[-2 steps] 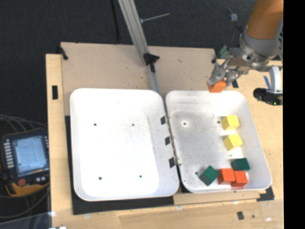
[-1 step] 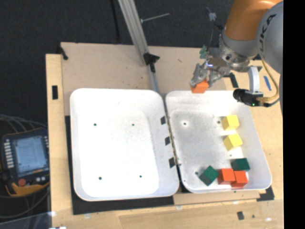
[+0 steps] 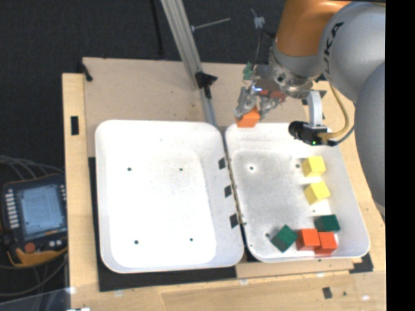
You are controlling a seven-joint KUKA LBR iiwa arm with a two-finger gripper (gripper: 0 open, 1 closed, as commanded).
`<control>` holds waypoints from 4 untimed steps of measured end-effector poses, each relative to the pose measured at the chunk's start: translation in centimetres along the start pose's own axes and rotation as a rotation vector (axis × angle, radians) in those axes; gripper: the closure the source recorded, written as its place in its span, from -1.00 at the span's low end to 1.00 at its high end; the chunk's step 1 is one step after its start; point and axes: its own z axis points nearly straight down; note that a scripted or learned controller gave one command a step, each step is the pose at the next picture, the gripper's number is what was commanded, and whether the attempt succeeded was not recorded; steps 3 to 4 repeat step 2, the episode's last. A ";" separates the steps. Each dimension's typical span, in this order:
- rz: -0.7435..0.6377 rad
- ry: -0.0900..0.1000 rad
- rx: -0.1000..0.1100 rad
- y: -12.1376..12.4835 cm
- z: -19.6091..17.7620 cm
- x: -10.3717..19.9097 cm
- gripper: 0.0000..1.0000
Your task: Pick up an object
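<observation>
The claw (image 3: 251, 109) is clamped on an orange block (image 3: 248, 118), lifted above the right bin's (image 3: 272, 173) far rim for carrying.

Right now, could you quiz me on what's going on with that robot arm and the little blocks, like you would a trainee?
1. True or false: the gripper has an orange block between its fingers.
2. How many yellow blocks lie in the right bin?
3. Which blocks sit nearest the right bin's front rim: A) yellow, B) green blocks and orange blocks, C) blue?

Key: 1 true; it hangs over the bin's far rim. 2 two. 3 B.
</observation>
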 end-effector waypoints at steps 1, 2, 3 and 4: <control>0.001 -0.001 0.001 -0.4 1.9 5.0 1.00; -0.001 0.000 0.000 -2.2 2.1 10.5 1.00; -0.001 0.000 0.000 -2.2 2.1 10.5 1.00; -0.001 0.000 0.000 -2.2 2.1 10.5 1.00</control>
